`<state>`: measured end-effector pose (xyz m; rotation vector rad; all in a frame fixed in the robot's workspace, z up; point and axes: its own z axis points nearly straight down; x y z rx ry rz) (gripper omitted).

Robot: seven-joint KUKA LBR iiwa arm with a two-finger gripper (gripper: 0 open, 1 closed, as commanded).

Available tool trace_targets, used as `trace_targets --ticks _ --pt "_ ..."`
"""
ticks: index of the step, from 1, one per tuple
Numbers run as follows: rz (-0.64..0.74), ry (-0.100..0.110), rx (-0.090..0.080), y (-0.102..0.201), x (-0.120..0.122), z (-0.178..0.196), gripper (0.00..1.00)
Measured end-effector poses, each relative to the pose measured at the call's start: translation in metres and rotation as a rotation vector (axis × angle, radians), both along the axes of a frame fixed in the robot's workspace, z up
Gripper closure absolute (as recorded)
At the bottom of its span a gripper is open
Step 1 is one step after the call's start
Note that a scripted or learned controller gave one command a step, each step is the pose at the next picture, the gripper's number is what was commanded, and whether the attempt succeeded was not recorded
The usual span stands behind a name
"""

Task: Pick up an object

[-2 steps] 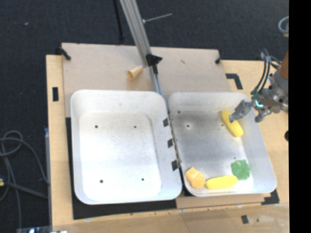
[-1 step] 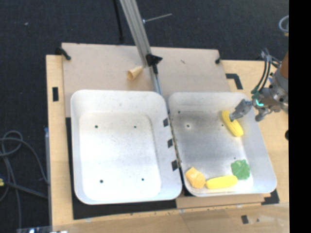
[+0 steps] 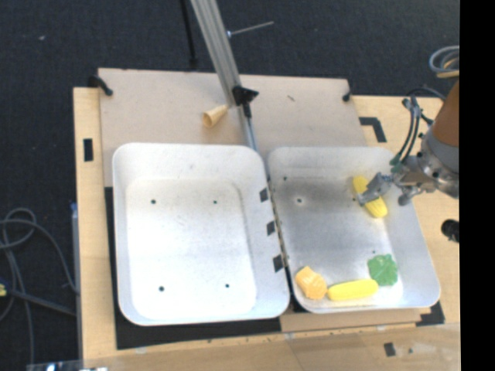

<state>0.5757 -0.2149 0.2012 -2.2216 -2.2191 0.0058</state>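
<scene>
The tool hung low over the right white plastic bin, its fingers spread open beside the small yellow corn-shaped piece near the far right wall, probably to close around it

Matt plastic, scuffed grey in places.
Two white bins, smooth but smudged; pale rough board bench; ribbed metal rail; glossy yellow plastic pieces.

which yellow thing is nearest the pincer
The yellow piece by the right bin's far-right side, right beside the pincer; the other two lie along the near edge.
</scene>
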Motion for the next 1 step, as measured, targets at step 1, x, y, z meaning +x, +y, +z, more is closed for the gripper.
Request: trace_targets --ticks 1 --pt "-0.001 0.000 0.001 0.0077 -0.0061 -0.0502 0.00"
